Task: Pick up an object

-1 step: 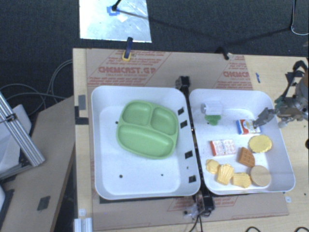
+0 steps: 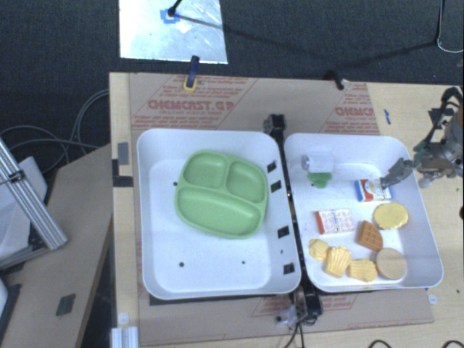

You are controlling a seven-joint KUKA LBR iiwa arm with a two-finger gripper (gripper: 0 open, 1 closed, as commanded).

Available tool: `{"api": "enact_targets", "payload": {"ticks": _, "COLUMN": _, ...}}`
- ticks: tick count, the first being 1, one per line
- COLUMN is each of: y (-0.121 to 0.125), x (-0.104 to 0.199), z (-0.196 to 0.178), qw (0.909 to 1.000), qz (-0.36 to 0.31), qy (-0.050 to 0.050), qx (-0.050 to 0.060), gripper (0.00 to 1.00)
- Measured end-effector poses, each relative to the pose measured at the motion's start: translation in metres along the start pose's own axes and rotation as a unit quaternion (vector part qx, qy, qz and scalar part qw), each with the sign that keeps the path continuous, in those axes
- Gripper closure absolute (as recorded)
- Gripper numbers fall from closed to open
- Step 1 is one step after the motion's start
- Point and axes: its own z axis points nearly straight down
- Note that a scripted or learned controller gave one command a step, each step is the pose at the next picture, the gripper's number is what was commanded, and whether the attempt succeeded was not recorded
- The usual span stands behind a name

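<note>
Toy food pieces, among them a red-and-white carton [image 2: 372, 190], lie loose in the right-hand white bin [image 2: 435, 256], free for picking, as my gripper [image 2: 395, 172] hangs over the carton, empty, its finger spread something I cannot tell.

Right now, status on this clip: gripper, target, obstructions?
Gripper low at right bin rim, holding nothing visible. Nearest: red-white-blue packet. Yellow disc close beside.

Grey metal hand [image 2: 397, 172] w/ dark finger – cables and greyish wrist hardware behind it.
</note>
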Motion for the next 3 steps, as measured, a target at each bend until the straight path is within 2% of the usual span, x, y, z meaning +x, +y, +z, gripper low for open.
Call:
{"api": "enact_targets", "payload": {"ticks": 2, "y": 0.016, "x": 0.005, "z": 0.103, "qw": 1.0000, "qz": -0.001, "qy": 0.001, "qx": 0.002, "gripper": 0.00}}
{"api": "enact_targets", "payload": {"ticks": 3, "y": 0.016, "x": 0.006, "z": 0.145, "qw": 1.0000, "qz": 0.000, "qy": 0.001, "qx": 0.001, "gripper": 0.00}}
